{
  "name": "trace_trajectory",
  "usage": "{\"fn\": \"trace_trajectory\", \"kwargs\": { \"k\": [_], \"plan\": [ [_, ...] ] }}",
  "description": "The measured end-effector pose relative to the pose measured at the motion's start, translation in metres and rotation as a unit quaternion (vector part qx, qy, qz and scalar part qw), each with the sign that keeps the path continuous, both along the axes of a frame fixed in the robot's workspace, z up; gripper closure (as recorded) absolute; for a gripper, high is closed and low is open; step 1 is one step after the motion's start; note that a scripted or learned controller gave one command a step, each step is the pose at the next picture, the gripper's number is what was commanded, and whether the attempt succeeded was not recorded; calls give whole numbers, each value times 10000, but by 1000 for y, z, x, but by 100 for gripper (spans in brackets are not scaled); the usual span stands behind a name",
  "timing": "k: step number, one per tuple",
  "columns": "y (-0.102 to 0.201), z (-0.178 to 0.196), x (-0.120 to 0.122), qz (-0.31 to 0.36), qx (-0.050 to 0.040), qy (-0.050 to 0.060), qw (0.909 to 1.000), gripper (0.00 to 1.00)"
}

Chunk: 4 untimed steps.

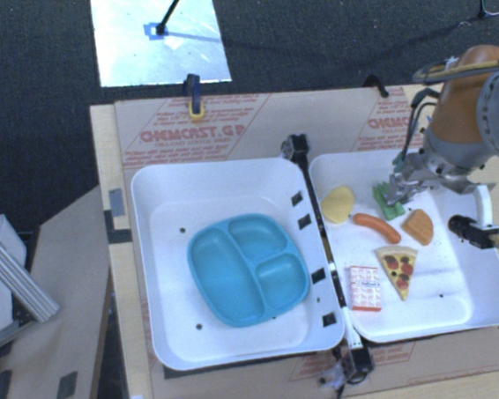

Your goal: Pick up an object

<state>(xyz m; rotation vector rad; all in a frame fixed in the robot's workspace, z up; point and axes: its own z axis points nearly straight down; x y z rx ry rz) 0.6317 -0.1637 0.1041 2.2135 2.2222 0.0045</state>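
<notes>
Hand (397, 192) over green toy (386, 200)

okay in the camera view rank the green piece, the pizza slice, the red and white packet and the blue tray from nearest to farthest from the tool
1. Green piece: right bin, directly at the tool.
2. Pizza slice: right bin, toward the front edge.
3. Red and white packet: right bin, front corner by the divider.
4. Blue tray: left bin, farthest.

I note two smooth, glossy white plastic bins (247, 345); left of the gripper (396, 189), a matt blue plastic divided plate (248, 270). Bench (78, 256) looks like matt wood; floor a rough dark carpet (25, 85).
</notes>
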Motion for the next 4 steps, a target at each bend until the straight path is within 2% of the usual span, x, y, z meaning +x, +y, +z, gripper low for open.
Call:
{"fn": "trace_trajectory", "kwargs": {
  "k": [1, 3, 4],
  "plan": [
    [-3, 48, 10, 5, 0, -7, 10000, 100],
    [-9, 149, 12, 10, -2, -9, 10000, 100],
    [42, 156, 12, 25, 13, 12, 10000, 100]
  ]
}}
